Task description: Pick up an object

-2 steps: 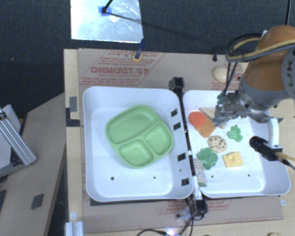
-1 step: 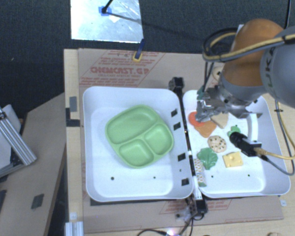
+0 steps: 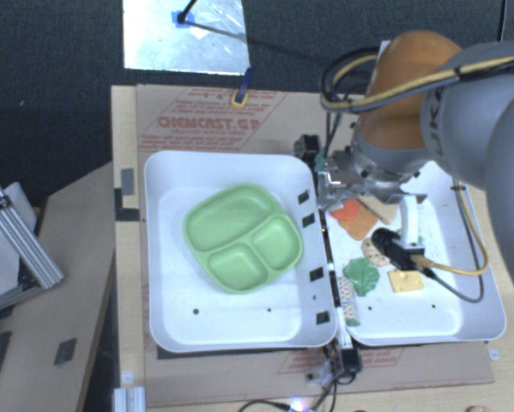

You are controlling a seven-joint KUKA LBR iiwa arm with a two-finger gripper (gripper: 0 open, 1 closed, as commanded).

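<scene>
My gripper [image 3: 336, 184] hangs below the grey and orange wrist, over the top left corner of the right bin [image 3: 462, 316], close to the wall between the bins. Just below it lies an orange piece [image 3: 356, 219], with a tan piece [image 3: 378, 209] beside it, partly hidden by the wrist. Farther down the right bin lie a spotted piece [image 3: 373, 251], a green leafy piece [image 3: 361, 275] and a small yellow block [image 3: 405, 280]. I see nothing between the gripper and these pieces that tells whether it touches one.
The left bin [image 3: 166, 316] holds a green divided plate [image 3: 244, 237]. A black plug and yellow cable [image 3: 445, 269] trail from the arm across the right bin. The arm's bulk covers that bin's upper right part.
</scene>
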